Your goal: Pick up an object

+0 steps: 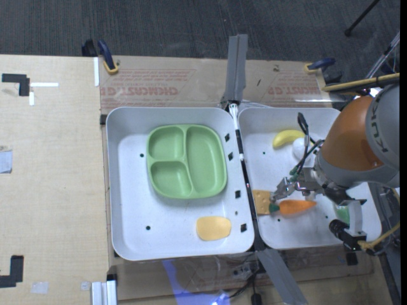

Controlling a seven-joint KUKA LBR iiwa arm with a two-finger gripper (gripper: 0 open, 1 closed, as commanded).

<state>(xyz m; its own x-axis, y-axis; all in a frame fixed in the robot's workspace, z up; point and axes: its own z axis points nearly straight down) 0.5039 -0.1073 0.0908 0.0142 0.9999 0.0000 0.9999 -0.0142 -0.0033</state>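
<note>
The bench [51,189] carries two white bins side by side. The left bin [127,189] holds a green divided plate [187,161] toward its far side and a yellow oval piece [213,228] near its front edge, close to the front right corner. The right bin [267,227] holds a yellow banana [287,137] near its far edge, a tan flat piece [261,201] against its left wall, and an orange carrot [296,207] lying lengthwise toward the front, its green end next to the tan piece. The arm [356,138] reaches over the right bin from its right edge, wrist low. The gripper [284,192] sits just above the carrot's left end, close to the green tip and the tan piece; how wide it stands cannot be told, since the metal parts blur into the clutter. Judgement: the step in hand is the descent onto a target, probably the carrot, with nothing seen lifted yet. The next move calls for closing squarely across the carrot's body rather than its tapered end, clear of the tan piece, then a straight lift.
</note>
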